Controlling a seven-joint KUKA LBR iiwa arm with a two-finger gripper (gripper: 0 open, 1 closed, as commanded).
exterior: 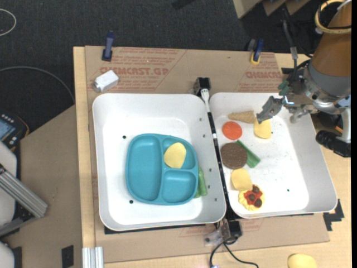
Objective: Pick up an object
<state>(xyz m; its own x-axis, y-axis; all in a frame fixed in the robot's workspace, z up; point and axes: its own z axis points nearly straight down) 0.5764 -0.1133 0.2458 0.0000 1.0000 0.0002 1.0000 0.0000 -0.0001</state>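
In the right bin (312, 172) lie a tan wedge (241, 116), an orange-red disc (232, 130), a yellow chunk (263, 129), a brown patty (233, 155) over a green strip (251, 156), a pale yellow block (241, 178) and a yellow slice with red toppings (251, 197). My gripper (283, 114) hangs over that bin's far side, open, with nothing between its fingers. Its left finger (267, 110) ends just above the yellow chunk. The left bin (111, 127) holds a teal divided plate (150, 169) with a yellow oval piece (175, 155) on it.
A green piece (201, 183) pokes out at the plate's right edge. On the cardboard behind the bins are a small white block (106, 81) and two blue clamps (107, 45) (256, 52). A yellow object (301, 260) sits off the bench at the front right.
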